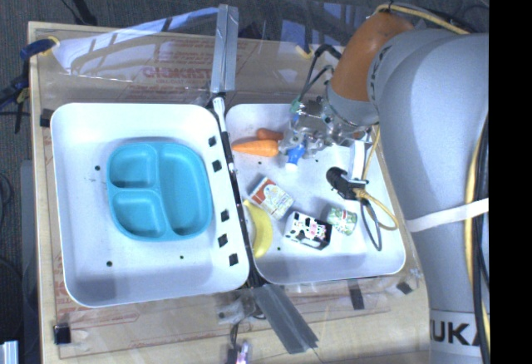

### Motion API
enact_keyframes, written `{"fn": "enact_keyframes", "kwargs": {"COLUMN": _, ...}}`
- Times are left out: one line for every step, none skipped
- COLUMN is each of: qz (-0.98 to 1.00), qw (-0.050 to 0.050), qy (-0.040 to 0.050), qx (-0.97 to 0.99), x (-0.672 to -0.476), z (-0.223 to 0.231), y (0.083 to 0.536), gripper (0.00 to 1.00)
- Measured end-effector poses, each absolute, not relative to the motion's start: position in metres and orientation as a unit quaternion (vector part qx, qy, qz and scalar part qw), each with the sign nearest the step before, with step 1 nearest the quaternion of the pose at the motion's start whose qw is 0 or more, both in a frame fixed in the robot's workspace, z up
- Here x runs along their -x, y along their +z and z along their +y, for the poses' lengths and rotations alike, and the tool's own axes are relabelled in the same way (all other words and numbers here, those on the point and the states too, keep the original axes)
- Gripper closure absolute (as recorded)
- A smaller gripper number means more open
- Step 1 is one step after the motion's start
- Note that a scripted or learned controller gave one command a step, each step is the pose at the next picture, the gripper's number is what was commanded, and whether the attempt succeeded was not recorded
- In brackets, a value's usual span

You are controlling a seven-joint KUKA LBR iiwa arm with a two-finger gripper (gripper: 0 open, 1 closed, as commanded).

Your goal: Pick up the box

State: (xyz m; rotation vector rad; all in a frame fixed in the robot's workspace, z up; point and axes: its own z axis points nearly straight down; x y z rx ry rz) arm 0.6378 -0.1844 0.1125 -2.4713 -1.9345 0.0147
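A: Item one, jaws [298, 140]?
B: Low in the right bin [391, 258], near its far-left corner, just beside the carrot [256, 146]. Spread or pressed together: cannot tell.
A: Item two, the box [272, 197]?
B: Red-and-white, lying tilted mid-bin, nearer the front than the jaws, apart from them.
A: Remainder?
B: Banana [261, 229], black-and-white carton [308, 230], green can [342, 219] along the front edge. Blue divided tray [160, 190] in left bin [75, 271].

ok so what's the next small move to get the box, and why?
Probably shift the end effector toward the near side of the right bin, over the cow-print box. It now sits at the far side by the carrot, apart from the box. The banana lies just left of the box and a small can just right, so centre carefully.
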Motion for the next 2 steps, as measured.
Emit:
{"fn": "enact_keyframes", "kwargs": {"qz": -0.623, "qw": 0.001, "qy": 0.0008, "qx": 0.782, "x": -0.571, "z": -0.157, "y": 0.206, "gripper": 1.0}}
{"fn": "enact_keyframes", "kwargs": {"qz": -0.564, "qw": 0.001, "qy": 0.0016, "qx": 0.826, "x": -0.58, "z": -0.178, "y": 0.176, "gripper": 1.0}}
